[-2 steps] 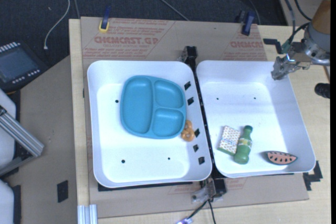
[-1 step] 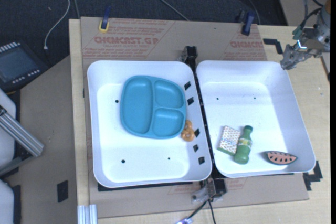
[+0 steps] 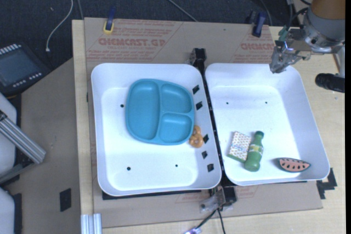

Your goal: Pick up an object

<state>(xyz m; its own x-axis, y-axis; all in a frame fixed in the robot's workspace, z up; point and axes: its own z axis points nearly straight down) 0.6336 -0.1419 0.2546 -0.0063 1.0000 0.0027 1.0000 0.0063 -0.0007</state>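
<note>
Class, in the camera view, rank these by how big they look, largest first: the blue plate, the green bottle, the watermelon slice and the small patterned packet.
1. Blue plate
2. Green bottle and watermelon slice: too alike to rank
3. Patterned packet

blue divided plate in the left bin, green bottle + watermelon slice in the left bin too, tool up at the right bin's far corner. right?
One error: the green bottle and watermelon slice lie in the right bin, not the left. The camera view shows it. The blue divided plate is in the left bin, and the tool is at the right bin's far corner.
</note>
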